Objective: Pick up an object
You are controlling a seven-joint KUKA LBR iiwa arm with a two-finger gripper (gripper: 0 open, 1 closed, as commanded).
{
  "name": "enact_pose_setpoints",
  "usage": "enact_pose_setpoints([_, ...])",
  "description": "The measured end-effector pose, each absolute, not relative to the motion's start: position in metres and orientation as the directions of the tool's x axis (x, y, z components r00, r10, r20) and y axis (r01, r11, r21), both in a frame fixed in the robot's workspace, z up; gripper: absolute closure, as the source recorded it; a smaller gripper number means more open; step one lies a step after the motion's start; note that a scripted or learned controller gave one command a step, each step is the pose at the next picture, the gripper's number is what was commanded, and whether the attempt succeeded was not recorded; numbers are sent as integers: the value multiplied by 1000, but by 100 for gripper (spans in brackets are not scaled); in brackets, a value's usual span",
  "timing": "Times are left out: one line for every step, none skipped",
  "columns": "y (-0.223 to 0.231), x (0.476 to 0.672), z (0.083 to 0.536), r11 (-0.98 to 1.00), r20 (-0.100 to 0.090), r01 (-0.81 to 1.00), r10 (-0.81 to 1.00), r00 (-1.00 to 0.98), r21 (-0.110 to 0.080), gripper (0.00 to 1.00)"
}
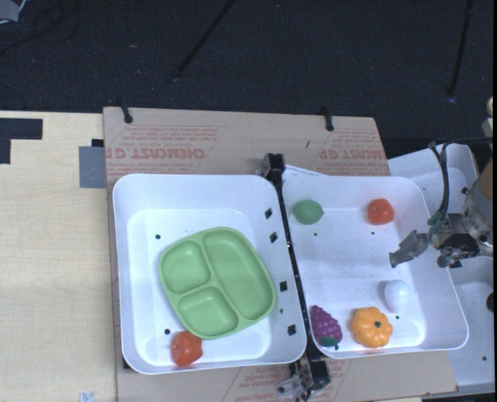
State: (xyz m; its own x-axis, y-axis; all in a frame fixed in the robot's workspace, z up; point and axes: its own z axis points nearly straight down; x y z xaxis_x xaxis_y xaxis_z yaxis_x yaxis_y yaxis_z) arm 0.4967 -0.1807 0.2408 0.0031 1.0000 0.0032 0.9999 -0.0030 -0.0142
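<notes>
Left bin (140, 224): green divided plate (217, 283) lies in the middle, a red fruit (186, 347) just beside its near-left corner. Right bin (437, 308): green ball (308, 212) at the far-left corner, purple grapes (325, 325) at the near-left, orange pepper (371, 327) just right of the grapes, white egg (396, 295) just above the pepper, red tomato (380, 212) at the far right. Gripper (416, 248) hangs over the right side of this bin, near the egg but apart from it; nothing shows between its tips, and whether it is parted or closed cannot be told. Judgement: no pick made yet. All candidates lie in the bins; descent, closing and lift remain.
</notes>
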Motion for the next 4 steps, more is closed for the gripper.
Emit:
enact_pose_setpoints([-181, 499, 247, 0, 0, 1000, 1000, 0, -2, 0])
enact_pose_setpoints([-176, 497, 183, 0, 3, 1000, 1000, 0, -9, 0])
enact_pose_setpoints([-171, 498, 139, 0, 3, 1000, 1000, 0, -6, 0])
enact_pose_setpoints([-171, 498, 109, 0, 1, 1000, 1000, 0, -2, 0])
